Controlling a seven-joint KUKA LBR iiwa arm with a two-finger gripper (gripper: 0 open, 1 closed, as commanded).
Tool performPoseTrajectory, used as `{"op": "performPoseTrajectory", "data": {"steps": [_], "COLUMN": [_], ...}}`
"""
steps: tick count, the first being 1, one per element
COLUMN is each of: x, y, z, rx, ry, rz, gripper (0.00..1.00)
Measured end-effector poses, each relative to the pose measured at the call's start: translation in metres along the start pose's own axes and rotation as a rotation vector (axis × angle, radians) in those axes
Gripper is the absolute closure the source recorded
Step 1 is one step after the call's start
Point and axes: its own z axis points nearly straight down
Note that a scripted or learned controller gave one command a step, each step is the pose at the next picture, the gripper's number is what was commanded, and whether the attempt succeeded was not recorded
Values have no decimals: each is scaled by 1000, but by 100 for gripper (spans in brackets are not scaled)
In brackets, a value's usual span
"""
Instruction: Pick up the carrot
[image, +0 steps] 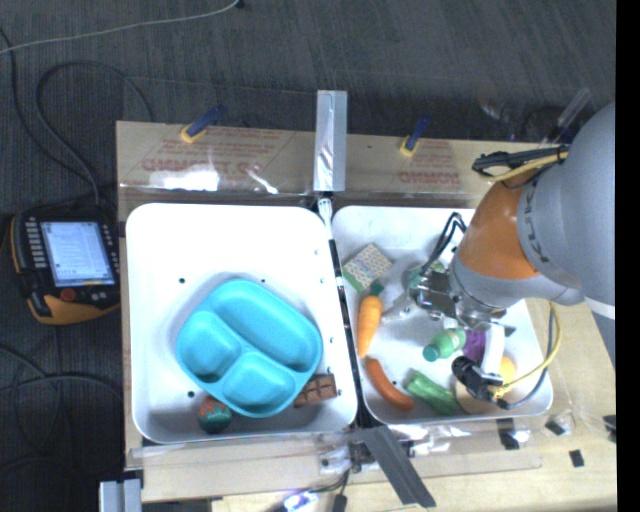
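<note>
**Dark carpet around a brown bench**

A dark grey carpeted floor (300, 50) surrounds the brown bench top (250, 150), lit evenly. Black cables (60, 90) curl across the carpet at left, near a teach pendant (65, 262) with a lit screen lying beside the bench.

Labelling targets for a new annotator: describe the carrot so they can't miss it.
Look in the right bin, along its left wall. The carrot lies there below the speckled sponge: plain orange, tapered, green stub on top. The sausage below it is redder and curved.
</note>
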Motion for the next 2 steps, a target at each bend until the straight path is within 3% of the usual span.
{"op": "performPoseTrajectory", "data": {"steps": [1,2], "x": [8,10], "y": [-26,-26], "z": [6,-3], "rx": [-21,-18], "ry": [-3,2], "rz": [-145,-147], "gripper": [0,100]}}
